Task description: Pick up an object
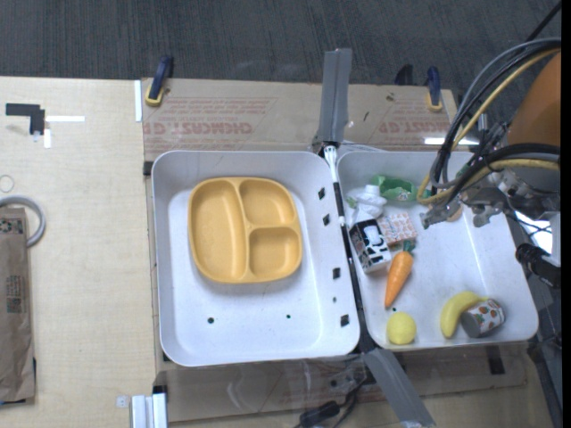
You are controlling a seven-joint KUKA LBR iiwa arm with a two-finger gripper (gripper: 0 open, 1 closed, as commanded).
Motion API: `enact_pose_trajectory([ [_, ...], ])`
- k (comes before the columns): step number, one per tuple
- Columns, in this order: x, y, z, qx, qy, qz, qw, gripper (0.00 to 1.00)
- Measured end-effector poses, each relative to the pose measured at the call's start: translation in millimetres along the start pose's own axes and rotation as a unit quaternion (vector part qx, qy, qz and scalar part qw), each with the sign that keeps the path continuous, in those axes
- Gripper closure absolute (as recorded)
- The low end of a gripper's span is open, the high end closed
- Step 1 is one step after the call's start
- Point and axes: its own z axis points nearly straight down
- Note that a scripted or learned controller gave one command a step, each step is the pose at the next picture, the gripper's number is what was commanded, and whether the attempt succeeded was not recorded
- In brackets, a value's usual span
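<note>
Carrot: small orange plastic carrot (398, 275) lies in right white bin (500, 266), beside yellow lemon (401, 328).
Jaws: state cannot be told; arm's gripper (446, 205) hovers above bin.
Progress: nothing grasped; pick remains.

A single camera was fixed above the counter (71, 239) and looked down on it at a slant, so the far edge lay toward the top of the frame, with dark carpet (223, 16) beyond it. It stood far enough back to take in both white bins whole: the left bin (174, 319) sat near the middle of the frame and the right bin (508, 283) ran close to the right side. The arm (535, 105) came in from the right, cut off by the frame edge. The near edge of the counter fell at the bottom of the frame
</note>
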Motion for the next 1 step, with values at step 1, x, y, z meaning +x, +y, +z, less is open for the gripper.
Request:
enact_pose_trajectory([
  [1,16.4,-4.8,115.4,-0.002,-0.001,-0.038,0.9993,0.0],
])
